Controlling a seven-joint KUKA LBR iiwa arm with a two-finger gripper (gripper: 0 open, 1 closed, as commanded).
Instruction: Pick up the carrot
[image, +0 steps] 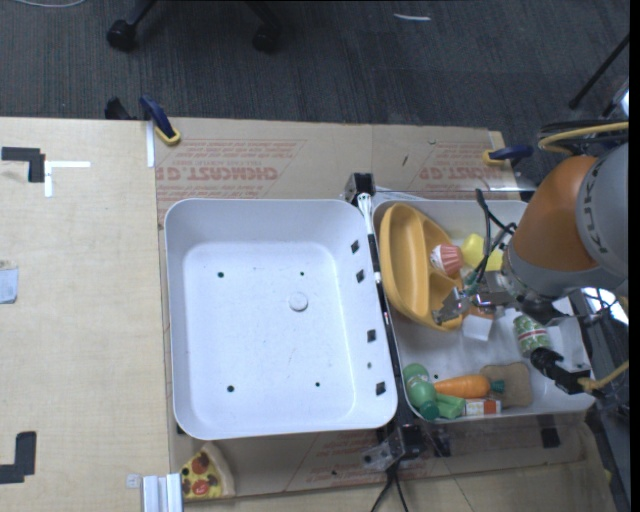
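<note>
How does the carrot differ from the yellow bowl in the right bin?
The carrot is orange, slim and lies flat near the bin's front edge; the yellow bowl is much larger, rounded and tipped on its side toward the back. The end effector is at the bowl, apart from the carrot. Both are in the right bin.

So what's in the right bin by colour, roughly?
Orange: 1, the carrot.
Yellow: 2, the yellow bowl and a small yellow item.
Green: 2, green items beside the carrot and a green bottle.
Brown: 1, a tan piece.
Total: 6 I can distinguish.
</note>
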